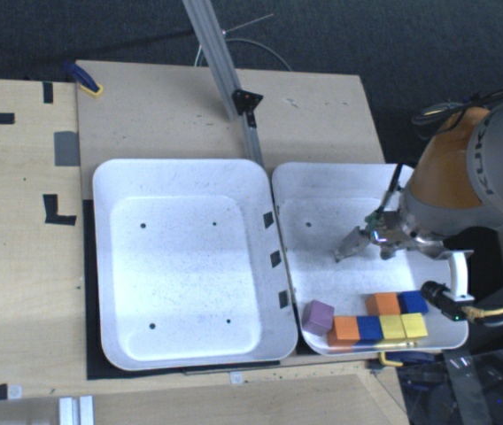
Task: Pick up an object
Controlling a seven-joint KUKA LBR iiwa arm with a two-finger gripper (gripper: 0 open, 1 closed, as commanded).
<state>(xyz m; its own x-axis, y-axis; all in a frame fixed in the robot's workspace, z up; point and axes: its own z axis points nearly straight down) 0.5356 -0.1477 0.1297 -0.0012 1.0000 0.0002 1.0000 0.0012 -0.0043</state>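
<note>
Blocks are all bunched up at about 5 o'clock in the right bin [322, 184], down against its near rim: a purple cube [319, 315] sitting on its own at the left end, then an orange block [346, 328] touching a blue block [369, 328], a couple of yellow blocks [404, 327] after that, and behind those another orange block [382, 305] next to a second blue block [413, 303]. The gripper [351, 245] is over the middle of that same bin, roughly at 12 o'clock from the block pile and well apart from it, pointing toward 9 o'clock with nothing between its fingers. Honestly I can't tell how wide the fingers are from this angle, they just read as one grey wedge. The arm [451, 171] with its orange band comes in from 3 o'clock. The left bin [114, 184] sits right beside it, rims touching, on the wooden bench [145, 104].
</note>
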